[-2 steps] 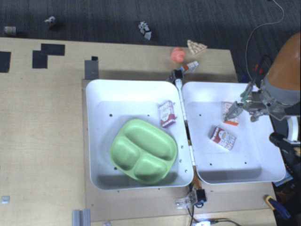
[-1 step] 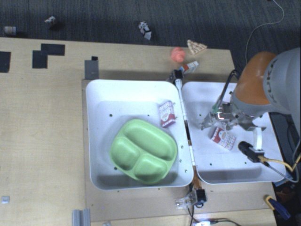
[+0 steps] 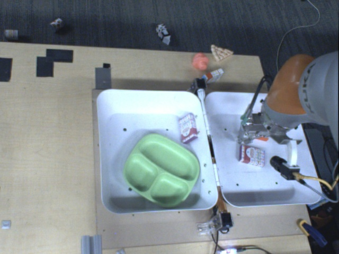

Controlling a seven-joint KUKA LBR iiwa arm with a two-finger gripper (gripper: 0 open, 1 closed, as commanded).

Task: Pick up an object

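The likely target, a small red-and-white carton (image 3: pixel 252 155), lies flat on the floor of the right bin (image 3: pixel 233 184), near its middle. The gripper (image 3: pixel 248 136) hangs directly above the carton's upper edge, just beside or touching it; which of the two cannot be told from this slant. Whether the claw is apart or together cannot be told either, as the metal at the wrist hides it. Nothing is seen clamped in it.

Judgement: the step in hand is the approach or descent onto the carton, with the lift not yet made. The next move calls for the claw to straddle the carton's narrow width and close squarely, since a flat pack on a smooth floor may slide away.

A second red-and-white packet (image 3: pixel 188 127) lies in the left bin (image 3: pixel 114 142), above a green divided tray (image 3: pixel 161 168) that sits tilted against that bin's lower wall.

Both bins rest on a pale wooden bench (image 3: pixel 47 157). At its far edge lie an orange ball (image 3: pixel 200 61) and a small tube (image 3: pixel 214 75). Beyond is dark carpet (image 3: pixel 116 9) with scattered small items.
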